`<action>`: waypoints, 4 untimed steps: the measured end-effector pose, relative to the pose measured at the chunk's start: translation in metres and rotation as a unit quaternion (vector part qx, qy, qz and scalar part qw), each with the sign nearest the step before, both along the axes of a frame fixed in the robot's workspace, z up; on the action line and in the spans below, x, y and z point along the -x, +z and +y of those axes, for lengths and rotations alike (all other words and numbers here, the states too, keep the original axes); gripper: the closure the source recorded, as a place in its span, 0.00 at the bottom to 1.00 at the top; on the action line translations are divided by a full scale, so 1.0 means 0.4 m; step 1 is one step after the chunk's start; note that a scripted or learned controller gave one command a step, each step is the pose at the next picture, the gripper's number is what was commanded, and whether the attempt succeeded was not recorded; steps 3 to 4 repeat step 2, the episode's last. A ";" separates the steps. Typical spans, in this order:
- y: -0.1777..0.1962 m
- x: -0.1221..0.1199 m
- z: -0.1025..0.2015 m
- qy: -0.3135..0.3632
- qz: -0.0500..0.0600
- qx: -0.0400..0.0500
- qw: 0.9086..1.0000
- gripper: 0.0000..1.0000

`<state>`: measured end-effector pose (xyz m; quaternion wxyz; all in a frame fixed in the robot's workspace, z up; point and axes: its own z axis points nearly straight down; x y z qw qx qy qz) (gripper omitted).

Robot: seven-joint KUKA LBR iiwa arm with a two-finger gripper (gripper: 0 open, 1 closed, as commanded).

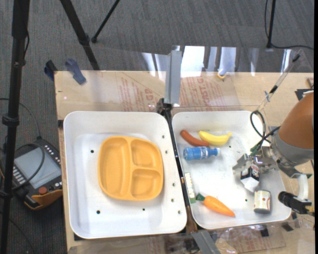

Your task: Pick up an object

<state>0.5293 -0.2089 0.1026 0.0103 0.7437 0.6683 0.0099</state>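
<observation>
Where the arm (299, 134) comes in from the right, its gripper (250, 169) sits low over the right-hand bin (238, 221), near that bin's right wall. A small black-and-white object (250, 178) lies right under the tip, seemingly touching it, but whether the gripper is clenched on it, released, or merely resting above it I cannot tell (the metal parts and cables blur together there). The grey wrist and the orange band rise behind it toward the right edge, with a dark cable (256, 128) looping up from the gripper.

Just below and slightly right of the gripper a small can (262, 201) with a light label stands on the bin floor, close to the black-and-white object but apart from it. Further left along the lower part of the bin lies a carrot (218, 206), its green end pointing left toward the divider. Up across the bin, well clear of the gripper, a blue bottle (200, 153) lies on its side; just above it are a reddish sausage (193, 138) and a yellow banana (215, 137), these two touching or nearly so.

The left-hand bin (79, 216) holds an orange divided plate (131, 168) with three compartments, roughly centred. Left of the bench, on the floor, sits a control pendant (34, 169) beside a black tripod leg (13, 89).
</observation>
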 end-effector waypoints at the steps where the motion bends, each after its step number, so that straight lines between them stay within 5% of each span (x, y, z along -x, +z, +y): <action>1: -0.026 0.025 0.006 -0.001 0.018 -0.005 1.000 1.00; 2: 0.197 -0.049 0.149 -0.022 0.018 -0.002 1.000 1.00; 4: 0.197 -0.049 0.149 -0.022 0.018 -0.002 1.000 1.00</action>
